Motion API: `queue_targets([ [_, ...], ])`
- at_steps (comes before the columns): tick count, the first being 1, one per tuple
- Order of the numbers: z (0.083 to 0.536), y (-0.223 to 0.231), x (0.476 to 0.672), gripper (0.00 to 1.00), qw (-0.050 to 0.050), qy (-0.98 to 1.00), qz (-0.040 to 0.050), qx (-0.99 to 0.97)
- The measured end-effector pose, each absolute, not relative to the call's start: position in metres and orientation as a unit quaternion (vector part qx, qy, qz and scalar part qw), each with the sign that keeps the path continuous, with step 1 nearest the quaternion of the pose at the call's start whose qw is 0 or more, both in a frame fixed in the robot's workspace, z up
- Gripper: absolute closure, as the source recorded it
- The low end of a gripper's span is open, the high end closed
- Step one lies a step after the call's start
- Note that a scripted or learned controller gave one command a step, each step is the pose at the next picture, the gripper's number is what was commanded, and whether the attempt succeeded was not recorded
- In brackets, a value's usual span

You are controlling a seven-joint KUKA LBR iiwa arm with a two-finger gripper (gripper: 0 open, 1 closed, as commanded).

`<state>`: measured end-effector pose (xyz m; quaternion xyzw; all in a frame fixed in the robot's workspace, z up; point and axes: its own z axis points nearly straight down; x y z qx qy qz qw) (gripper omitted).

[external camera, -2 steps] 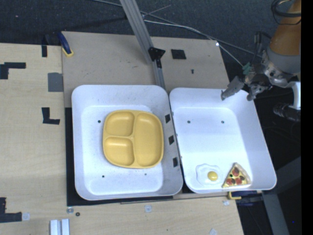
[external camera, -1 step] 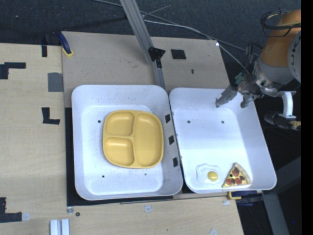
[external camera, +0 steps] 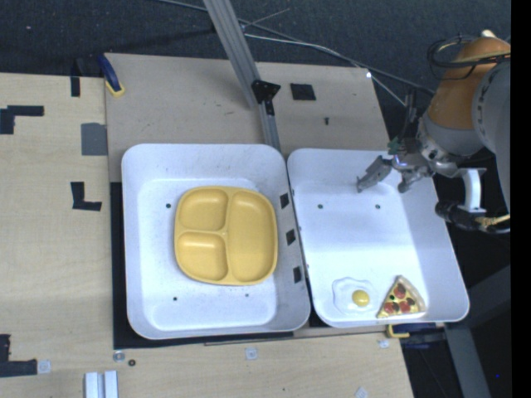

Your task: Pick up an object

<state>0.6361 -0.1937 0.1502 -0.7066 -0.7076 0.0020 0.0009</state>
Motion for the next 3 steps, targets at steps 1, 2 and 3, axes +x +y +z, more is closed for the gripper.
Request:
queue_targets([
  [1, 0.106, -0.191, 0.636, 0.0, 0.002, -0.708, 0.0023, -0.706],
  [2, 0.119, -0.191, 0.637, 1.0, 0.0, -0.709, 0.0016, -0.706],
  [3, 0.162, -0.192, 0.639, 1.0, -0.001, -0.707, -0.0008, -0.707],
])
